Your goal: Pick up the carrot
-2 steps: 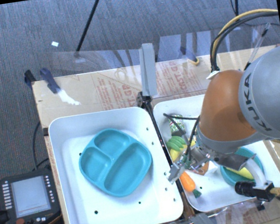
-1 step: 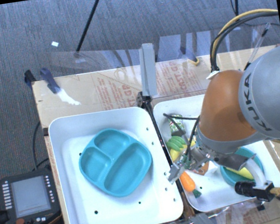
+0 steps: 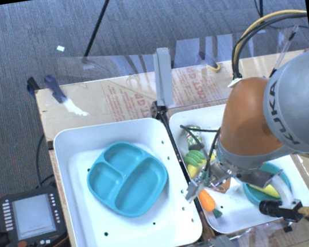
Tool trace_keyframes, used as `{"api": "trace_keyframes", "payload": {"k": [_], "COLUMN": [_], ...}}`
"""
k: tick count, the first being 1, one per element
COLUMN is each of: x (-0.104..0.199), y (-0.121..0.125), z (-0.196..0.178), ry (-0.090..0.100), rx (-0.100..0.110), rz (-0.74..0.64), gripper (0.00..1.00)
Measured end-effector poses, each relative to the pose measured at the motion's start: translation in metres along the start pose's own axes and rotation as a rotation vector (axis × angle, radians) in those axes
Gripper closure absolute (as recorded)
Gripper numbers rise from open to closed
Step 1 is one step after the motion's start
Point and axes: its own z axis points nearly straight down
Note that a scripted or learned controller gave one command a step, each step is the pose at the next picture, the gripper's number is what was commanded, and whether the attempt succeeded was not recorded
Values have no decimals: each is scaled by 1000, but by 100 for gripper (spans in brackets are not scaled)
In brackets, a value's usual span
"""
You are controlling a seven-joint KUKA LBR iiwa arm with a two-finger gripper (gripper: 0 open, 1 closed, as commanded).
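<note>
gripper (image 3: 202, 185) low over the right bin's (image 3: 234, 225) left side — can't tell if it's open or shut. carrot (image 3: 207, 200) lies just below it near the bin's front-left corner, nothing visibly gripped.

Arm bent low over the right bin, carrot lying by its left wall

The grey arm (image 3: 280, 111) with its orange band reaches in from three o'clock and covers much of the right bin (image 3: 240, 225); the gripper (image 3: 202, 183) sits at the bin's left side, its fingers too hidden to read. The carrot (image 3: 207, 200) — orange with a green top pointing toward five o'clock — lies just below the gripper, close to the bin's left wall. At twelve o'clock from it sit yellow and green toy pieces (image 3: 194, 160). A blue dish (image 3: 280, 181) peeks out at three o'clock. The left bin (image 3: 69, 151) holds a blue divided plate (image 3: 127, 178) — tilted askew. A teach pendant (image 3: 32, 222) rests at nine o'clock.
</note>
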Motion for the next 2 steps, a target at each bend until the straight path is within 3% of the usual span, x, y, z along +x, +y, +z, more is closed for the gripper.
{"api": "trace_keyframes", "payload": {"k": [1, 2], "x": [0, -18], "y": [0, -7], "z": [0, 0], "ry": [-1, -1], "rx": [-2, 1], "rz": [141, 516], "gripper": [0, 0]}}
